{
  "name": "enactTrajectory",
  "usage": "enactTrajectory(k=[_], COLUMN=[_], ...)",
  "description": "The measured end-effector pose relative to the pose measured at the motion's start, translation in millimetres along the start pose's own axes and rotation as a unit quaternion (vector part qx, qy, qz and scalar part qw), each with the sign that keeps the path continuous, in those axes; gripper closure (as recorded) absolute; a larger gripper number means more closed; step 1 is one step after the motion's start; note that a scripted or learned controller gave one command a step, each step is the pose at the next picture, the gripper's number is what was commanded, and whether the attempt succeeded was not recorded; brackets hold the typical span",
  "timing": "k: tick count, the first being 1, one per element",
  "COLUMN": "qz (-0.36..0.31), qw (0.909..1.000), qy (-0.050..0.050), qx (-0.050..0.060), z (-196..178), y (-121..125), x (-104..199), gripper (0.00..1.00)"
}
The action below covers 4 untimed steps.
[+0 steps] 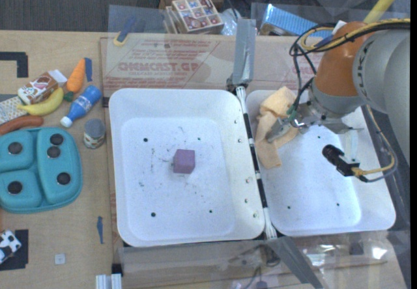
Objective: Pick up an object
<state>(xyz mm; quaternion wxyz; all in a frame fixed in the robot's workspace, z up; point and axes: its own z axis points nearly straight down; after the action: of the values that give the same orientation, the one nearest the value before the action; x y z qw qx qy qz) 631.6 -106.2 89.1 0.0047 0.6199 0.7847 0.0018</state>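
1. Under the gripper (pixel 288 126), at the left end of the right bin (pixel 326 216), a yellow cloth (pixel 272 123) is lying crumpled against the wall the two bins share.
2. The fingers are reaching into the folds of that cloth, and it is bunching around them; the gap between them is looking narrow, with cloth apparently pinched inside, so I am judging this a grip on the cloth rather than a near miss.
3. The cloth is hanging mostly below and to the left of the fingertips, with its lower flap trailing onto the bin floor, so the lift is not yet showing as finished.
4. As a judgement, the task is sitting roughly midway: the reach and the closing are looking done, while raising the cloth clear of the bin is remaining.
5. Well to the left of the gripper, across the shared wall, the left bin (pixel 130 112) is holding one small purple block (pixel 184 161), lying alone near its middle, untouched.
6. Beyond that bin, far from the gripper, toy foods and a teal tray (pixel 36 170) are resting on the bench.
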Motion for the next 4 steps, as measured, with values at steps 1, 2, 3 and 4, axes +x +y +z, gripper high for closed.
enactTrajectory(k=[1, 2, 3, 4], qz=[-0.001, -0.006, -0.007, 0.028], qw=[1.0, 1.0, 1.0, 0.9996], qy=[0.0, 0.001, 0.002, 0.002], qx=[-0.003, 0.003, 0.004, 0.006], z=[-10.2, -154.1, -154.0, -94.6], y=[1.8, 37.2, 37.3, 37.2], x=[0.3, 59.7, 60.2, 19.5], gripper=[1.0, 1.0, 0.0, 0.0])
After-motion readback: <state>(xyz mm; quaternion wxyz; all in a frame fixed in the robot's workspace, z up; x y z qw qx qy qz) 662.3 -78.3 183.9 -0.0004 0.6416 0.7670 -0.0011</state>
